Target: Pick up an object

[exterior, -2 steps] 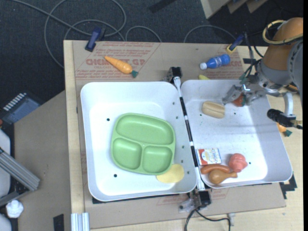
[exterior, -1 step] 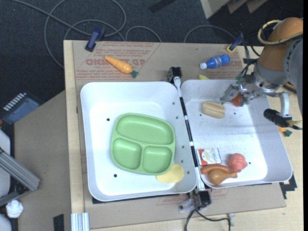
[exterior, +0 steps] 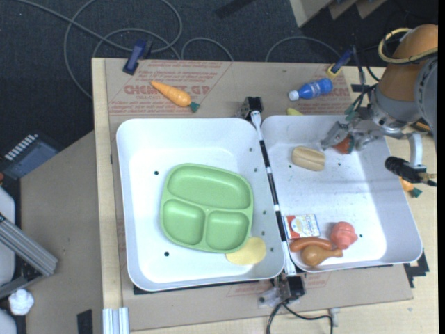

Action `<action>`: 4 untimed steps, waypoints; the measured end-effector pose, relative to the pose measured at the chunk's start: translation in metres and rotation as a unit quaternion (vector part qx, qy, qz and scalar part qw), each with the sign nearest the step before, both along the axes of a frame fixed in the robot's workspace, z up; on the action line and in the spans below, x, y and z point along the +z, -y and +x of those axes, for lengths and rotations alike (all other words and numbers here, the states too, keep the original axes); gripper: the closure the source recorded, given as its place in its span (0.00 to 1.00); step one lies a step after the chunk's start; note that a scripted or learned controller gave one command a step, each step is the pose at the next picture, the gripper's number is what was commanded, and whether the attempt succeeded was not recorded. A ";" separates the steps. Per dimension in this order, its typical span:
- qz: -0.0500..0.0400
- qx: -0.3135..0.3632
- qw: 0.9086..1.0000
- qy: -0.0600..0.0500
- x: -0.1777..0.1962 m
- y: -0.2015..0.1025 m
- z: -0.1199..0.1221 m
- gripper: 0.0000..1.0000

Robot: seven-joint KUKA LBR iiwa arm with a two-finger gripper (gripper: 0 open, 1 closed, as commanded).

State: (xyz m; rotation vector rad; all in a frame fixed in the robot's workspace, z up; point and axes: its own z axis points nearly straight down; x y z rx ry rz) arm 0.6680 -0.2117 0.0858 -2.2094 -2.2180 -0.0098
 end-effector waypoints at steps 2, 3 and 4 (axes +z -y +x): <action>-0.006 -0.001 1.000 0.001 -0.001 -0.010 -0.001 0.00; -0.003 -0.001 1.000 0.001 0.000 -0.003 -0.001 0.00; 0.003 0.001 1.000 -0.001 0.000 0.003 0.001 0.00</action>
